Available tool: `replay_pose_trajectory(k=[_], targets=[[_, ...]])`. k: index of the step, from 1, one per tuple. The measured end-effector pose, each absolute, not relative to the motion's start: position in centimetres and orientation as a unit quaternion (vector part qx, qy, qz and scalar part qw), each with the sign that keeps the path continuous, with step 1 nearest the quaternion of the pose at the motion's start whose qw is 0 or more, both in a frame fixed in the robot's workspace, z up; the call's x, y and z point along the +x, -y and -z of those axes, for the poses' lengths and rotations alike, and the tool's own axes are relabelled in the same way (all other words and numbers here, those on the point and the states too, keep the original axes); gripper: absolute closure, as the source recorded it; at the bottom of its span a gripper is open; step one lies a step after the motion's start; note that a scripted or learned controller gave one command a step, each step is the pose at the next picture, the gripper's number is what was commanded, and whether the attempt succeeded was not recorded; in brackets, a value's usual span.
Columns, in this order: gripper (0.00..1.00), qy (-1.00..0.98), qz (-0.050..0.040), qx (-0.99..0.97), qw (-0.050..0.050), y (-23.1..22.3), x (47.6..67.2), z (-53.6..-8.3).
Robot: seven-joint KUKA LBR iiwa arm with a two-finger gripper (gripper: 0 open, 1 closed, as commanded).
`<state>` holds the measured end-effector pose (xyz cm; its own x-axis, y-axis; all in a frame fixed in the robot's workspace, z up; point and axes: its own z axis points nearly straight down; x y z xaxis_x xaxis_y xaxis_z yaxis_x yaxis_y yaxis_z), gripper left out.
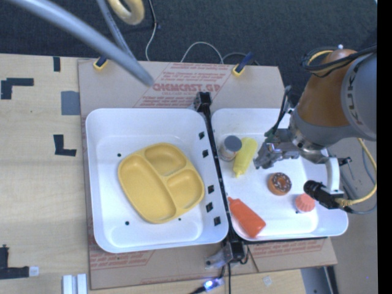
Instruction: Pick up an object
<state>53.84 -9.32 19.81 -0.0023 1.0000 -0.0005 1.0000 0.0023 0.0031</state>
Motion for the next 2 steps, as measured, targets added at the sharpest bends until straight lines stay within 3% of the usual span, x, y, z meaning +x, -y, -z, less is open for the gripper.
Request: replay_pose_trajectory(k=[1,2], targets=[[1.0,-0.708,-0.0008,0.707,0.001,9.5,54.2,-24.1],[1.0,-0.71,-0.0002,0.705,-0.001,3.8,55.0,-24.5]])
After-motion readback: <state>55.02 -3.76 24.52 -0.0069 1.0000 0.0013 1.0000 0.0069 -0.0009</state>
